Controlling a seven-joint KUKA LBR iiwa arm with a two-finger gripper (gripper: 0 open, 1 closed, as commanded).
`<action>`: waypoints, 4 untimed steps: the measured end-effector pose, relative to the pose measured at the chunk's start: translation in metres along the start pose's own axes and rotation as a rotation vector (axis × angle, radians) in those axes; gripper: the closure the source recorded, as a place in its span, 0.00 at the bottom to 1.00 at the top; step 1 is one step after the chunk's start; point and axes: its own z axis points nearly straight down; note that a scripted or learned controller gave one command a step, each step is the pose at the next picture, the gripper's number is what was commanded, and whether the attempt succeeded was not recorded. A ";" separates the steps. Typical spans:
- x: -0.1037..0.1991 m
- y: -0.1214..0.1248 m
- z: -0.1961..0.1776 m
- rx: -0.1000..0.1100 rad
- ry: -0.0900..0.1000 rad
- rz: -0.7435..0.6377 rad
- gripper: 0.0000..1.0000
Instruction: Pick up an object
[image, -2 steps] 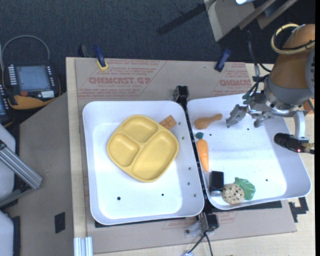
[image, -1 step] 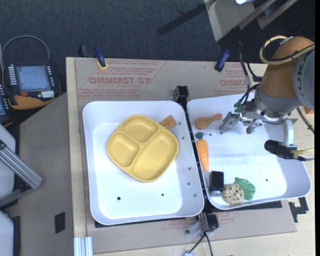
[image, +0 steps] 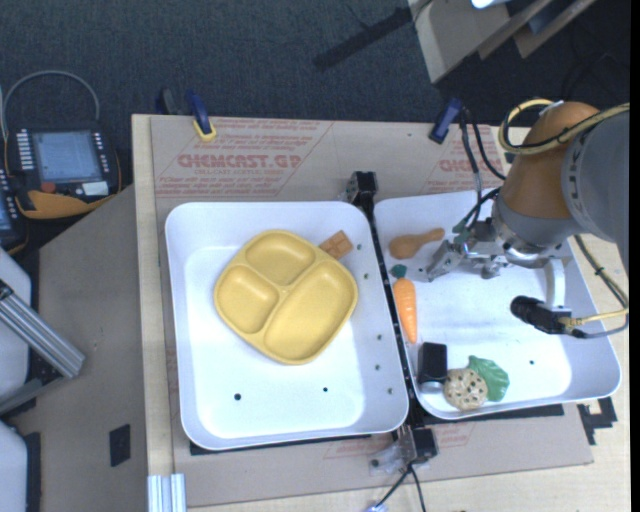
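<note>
Objects for picking lie in the right bin, in the right half of the frame. A carrot lies along that bin's left wall, pointing down the frame. Above it a small green bit sits just beside a tan, drumstick-shaped piece near the bin's upper left corner. At the bin's lower left a black block stands next to a speckled cookie, and a green leafy piece touches the cookie on its right.

The gripper hangs over the upper middle of the right bin, under the grey arm with its orange band. Its metal parts spread toward the left, near the tan piece but apart from it. Whether the claw is released or clenched, I cannot tell; the wrist covers it. Nothing is seen between its tips.

In the left bin, at the centre left of the frame, a yellow divided plate lies tilted, and a small brown block touches its upper right edge.
</note>
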 end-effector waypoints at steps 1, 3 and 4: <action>-0.001 0.002 -0.015 -0.010 -0.003 0.001 1.00; -0.006 0.010 -0.133 -0.010 -0.001 -0.001 1.00; -0.006 0.011 -0.138 -0.005 0.000 0.000 1.00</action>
